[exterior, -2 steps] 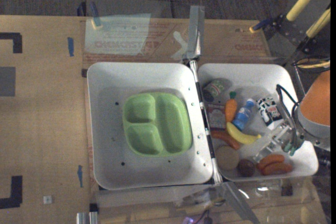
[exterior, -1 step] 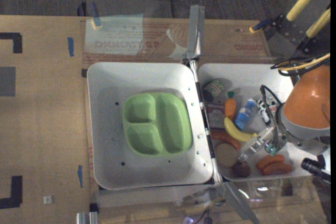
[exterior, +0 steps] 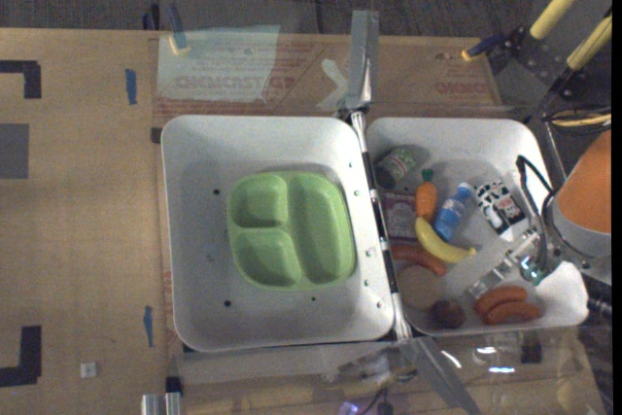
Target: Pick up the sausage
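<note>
The sausage (exterior: 506,304) is a reddish-orange link, doubled up, lying near the front right corner of the right bin (exterior: 486,133). My gripper (exterior: 503,269) hovers just above and to the left of it, reaching in from the right under the orange band of the arm (exterior: 591,199). Nothing shows held in the gripper. A second reddish piece (exterior: 416,257) lies partly under the banana (exterior: 442,245) toward the bin's left side.
The right bin also holds a carrot (exterior: 426,199), a blue bottle (exterior: 452,212), a cow-patterned carton (exterior: 501,205), a green can (exterior: 400,162), a tan disc (exterior: 420,287) and a brown ball (exterior: 448,313). A green divided plate (exterior: 292,228) sits in the left bin (exterior: 194,209).
</note>
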Motion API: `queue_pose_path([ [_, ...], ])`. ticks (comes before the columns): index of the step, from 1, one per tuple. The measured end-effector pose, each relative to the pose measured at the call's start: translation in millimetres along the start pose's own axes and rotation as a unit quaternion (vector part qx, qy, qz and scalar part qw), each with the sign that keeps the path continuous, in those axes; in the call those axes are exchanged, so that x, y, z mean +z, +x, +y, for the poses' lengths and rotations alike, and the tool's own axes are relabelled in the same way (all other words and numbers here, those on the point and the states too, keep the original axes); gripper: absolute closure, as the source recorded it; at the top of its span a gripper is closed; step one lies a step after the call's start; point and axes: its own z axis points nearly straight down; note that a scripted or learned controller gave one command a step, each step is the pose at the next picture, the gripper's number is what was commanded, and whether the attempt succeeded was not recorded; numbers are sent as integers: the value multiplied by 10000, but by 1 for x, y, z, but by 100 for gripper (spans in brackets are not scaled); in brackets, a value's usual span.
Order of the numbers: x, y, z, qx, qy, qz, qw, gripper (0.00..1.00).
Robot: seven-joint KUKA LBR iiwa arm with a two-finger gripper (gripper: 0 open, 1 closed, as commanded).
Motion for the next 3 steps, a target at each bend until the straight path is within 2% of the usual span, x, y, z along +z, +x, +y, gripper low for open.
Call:
queue_pose_path([
  [1,-11,-2,0,24,-27,-26,10000,100],
  [2,-11,-2,0,25,-26,-25,10000,0],
  [3,-1,31,23,-883,4,3,9961,0],
])
